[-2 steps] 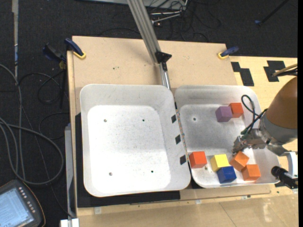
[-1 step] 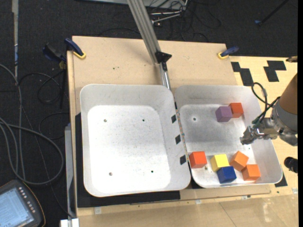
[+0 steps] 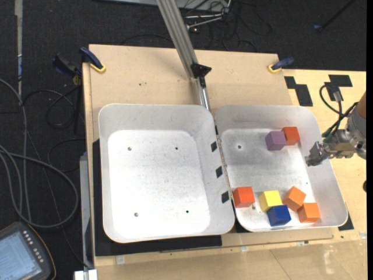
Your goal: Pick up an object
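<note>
7 little blocks are all sitting in the right bin (image 3: 326, 174), so there are plenty of targets. Up near the bin's top edge there's a purple cube (image 3: 274, 140) touching an orange cube (image 3: 291, 135). Along the bottom edge there's a cluster: a lone orange block (image 3: 243, 196) at the left, then a yellow cube (image 3: 270, 200) with a blue cube (image 3: 279, 215) right below it, a tilted orange block (image 3: 296, 197), and a corner orange block (image 3: 309, 212) at the lower right.

The gripper (image 3: 315, 154) comes in from the right side of the frame and hangs over the bin's right wall, roughly between the top pair and the bottom cluster. Nothing is in it as far as I can see, and honestly I can't tell whether the claw is spread or pressed together; it's too small and dark against the bin.

So I'd say this is the approach step and no pick has happened yet. For the next move, my guess is it needs to commit to 1 block, get centred over it and drop down. The bottom cluster is packed tight, so I think the lone orange block is the easiest grab, since it has free space on both sides.
</note>
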Controlling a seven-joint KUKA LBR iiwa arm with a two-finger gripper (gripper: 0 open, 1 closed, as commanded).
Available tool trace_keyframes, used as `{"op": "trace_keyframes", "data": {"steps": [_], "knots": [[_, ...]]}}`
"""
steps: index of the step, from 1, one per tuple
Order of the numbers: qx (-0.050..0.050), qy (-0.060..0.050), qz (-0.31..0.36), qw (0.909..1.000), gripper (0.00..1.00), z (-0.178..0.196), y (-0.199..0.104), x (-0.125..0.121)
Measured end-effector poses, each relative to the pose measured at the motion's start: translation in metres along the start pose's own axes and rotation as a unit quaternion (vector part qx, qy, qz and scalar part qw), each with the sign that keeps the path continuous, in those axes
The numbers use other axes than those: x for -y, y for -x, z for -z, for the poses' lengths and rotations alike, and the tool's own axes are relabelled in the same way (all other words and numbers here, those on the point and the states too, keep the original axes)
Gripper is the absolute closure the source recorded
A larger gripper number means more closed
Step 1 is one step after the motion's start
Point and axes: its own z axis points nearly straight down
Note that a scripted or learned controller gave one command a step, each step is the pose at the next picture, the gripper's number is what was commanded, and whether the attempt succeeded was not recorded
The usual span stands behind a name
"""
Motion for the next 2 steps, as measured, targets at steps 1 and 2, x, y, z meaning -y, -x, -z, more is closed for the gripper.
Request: {"op": "trace_keyframes", "data": {"steps": [1, 2], "knots": [[0.0, 0.0, 0.0, 1.0, 1.0, 0.033, 0.0, -0.002], [-0.002, -0.002, 0.002, 1.0, 1.0, 0.04, -0.055, -0.004]]}}
